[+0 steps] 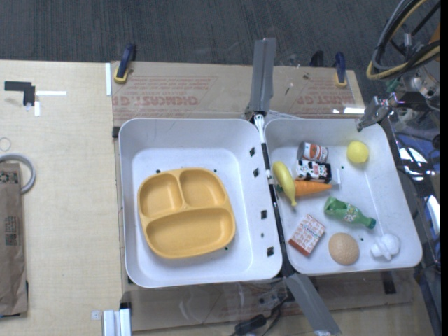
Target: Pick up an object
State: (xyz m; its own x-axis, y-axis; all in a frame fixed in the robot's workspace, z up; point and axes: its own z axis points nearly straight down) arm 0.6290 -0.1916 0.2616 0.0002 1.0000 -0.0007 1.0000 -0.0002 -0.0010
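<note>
**Hand parked at the upper right, objects lying in the right bin**

Metal fingers of the hand show at the upper right of the frame, just past the right bin's far corner — whether they are spread or pressed together cannot be told, and nothing is seen between them. Nearest to it inside that bin lies a yellow lemon. Left of the lemon sits a small can, with a black-and-white carton touching it just below. A carrot lies under the carton, its tip against a banana that runs along the bin's left wall. Lower down lie a green bottle, tilted, a red-and-white box, a tan egg-shaped object and a white crumpled item in the lower right corner. The left bin, side by side with the right one, holds a yellow divided plate of three compartments. A brown paper bag lies on the tabletop at the left edge of the frame.
</note>
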